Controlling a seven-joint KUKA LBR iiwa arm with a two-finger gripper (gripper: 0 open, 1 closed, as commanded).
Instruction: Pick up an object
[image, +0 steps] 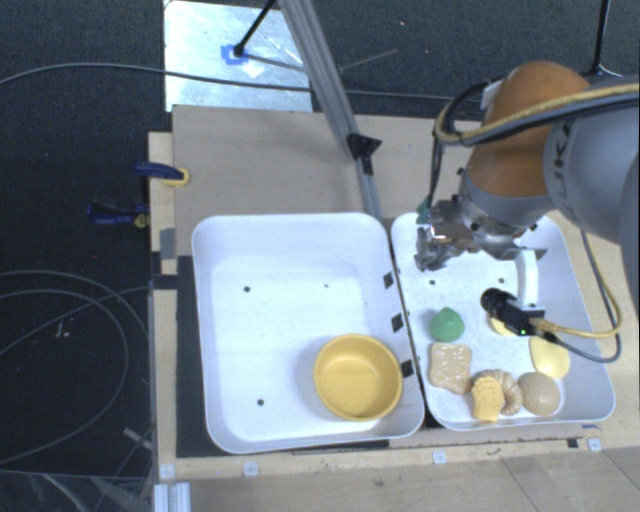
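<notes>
- Located the gripper (435, 246) over the far left part of the right bin (598, 398), just beside the wall shared with the left bin (290, 232).
- Could not determine from the camera view whether the gripper was wide, narrow or closed; saw nothing held in it.
- Identified a green dome (447, 323) as the nearest loose thing, resting on the floor of the right bin, apart from the gripper and clear of the bin wall.
- Placed the green dome on the near side of the gripper, toward the front rim of the bin, almost in a straight line and only slightly to the view's right.
- Judged the green dome round in outline, with no long axis to align to; judged any wrist angle workable for it.
- Noted a pale square biscuit (450, 366) just beyond the green dome on the same line, close to it but seemingly not touching.
- Noted a yellow corn cob (488, 397) and a beige round lump (538, 392) along the front of the right bin, packed close together and farther from the gripper.
- Noted a yellow bowl (357, 375) in the front right corner of the left bin, across the dividing walls and farther away.
- Judged the coming move to call for a short travel toward the front rim and then a descent over the green dome, stopping short of the biscuit.
- Judged the task not yet accomplished.
</notes>
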